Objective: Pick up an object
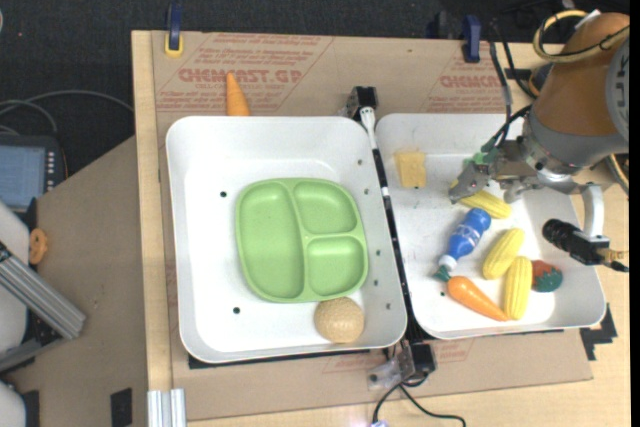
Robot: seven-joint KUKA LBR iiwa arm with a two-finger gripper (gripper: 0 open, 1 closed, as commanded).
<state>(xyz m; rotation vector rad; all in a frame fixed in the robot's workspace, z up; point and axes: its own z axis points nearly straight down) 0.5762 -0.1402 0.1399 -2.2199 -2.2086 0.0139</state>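
— Why is the gripper (pixel 478 177) low in the right bin (pixel 432 310)?
— It sits right above the yellow banana (pixel 487 204), likely its pick; the blue bottle (pixel 466 239) and corn cobs (pixel 510 267) lie just below.
— Fingers?
— I cannot tell whether they are spread or pinched. The cheese slice (pixel 411 168) lies to its left.

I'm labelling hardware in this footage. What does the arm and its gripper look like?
The arm is a rounded grey body with an orange band on top and a yellow cable looping above it. Its gripper is a dark metal assembly with a small green part and black wires.
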